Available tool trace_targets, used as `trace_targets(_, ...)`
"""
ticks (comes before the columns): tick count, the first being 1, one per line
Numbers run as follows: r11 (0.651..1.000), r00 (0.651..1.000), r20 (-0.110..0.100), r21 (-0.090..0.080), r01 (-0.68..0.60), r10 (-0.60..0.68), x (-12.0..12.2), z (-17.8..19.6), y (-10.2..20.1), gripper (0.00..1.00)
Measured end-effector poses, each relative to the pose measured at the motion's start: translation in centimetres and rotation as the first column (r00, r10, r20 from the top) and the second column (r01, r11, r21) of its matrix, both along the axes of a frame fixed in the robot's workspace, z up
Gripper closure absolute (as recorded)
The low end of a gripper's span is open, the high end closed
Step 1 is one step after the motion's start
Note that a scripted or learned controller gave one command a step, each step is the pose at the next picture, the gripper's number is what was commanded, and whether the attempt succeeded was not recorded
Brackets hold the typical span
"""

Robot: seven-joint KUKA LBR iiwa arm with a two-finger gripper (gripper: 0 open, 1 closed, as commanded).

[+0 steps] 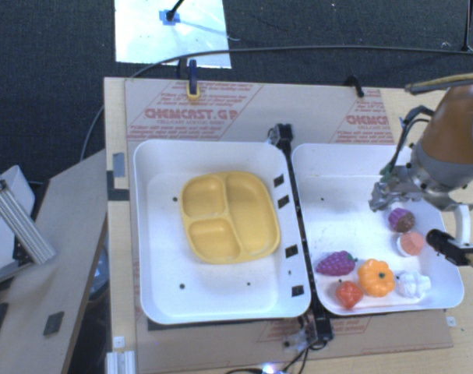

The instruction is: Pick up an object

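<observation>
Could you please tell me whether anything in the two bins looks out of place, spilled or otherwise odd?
Nothing looks spilled or damaged. The yellow divided tray sits slightly rotated in the left bin. The toy foods, including the purple grapes and the orange pumpkin, crowd the near right corner of the right bin.

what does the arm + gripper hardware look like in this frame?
The arm is a rounded orange-tan segment, with a grey metal wrist below it. Thin dark cables loop along its left side. The gripper is small, grey and metallic. A black part sticks out lower right.

Hand (382,197) above toy-strewn right bin (341,179)
</observation>
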State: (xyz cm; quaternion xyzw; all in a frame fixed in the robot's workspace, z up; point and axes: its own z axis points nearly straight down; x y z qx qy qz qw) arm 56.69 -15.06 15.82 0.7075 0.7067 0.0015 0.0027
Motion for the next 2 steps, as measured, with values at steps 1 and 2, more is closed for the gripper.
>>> trace_targets(1, 1.0, 1.0, 0.0, 0.0, -0.005, 0.005, -0.5, 4.6, 0.1, 1.0)
trace_targets(2, 1.0, 1.0, -0.001, 0.001, -0.005, 0.005, -0.3, 6.2, 0.1, 1.0)
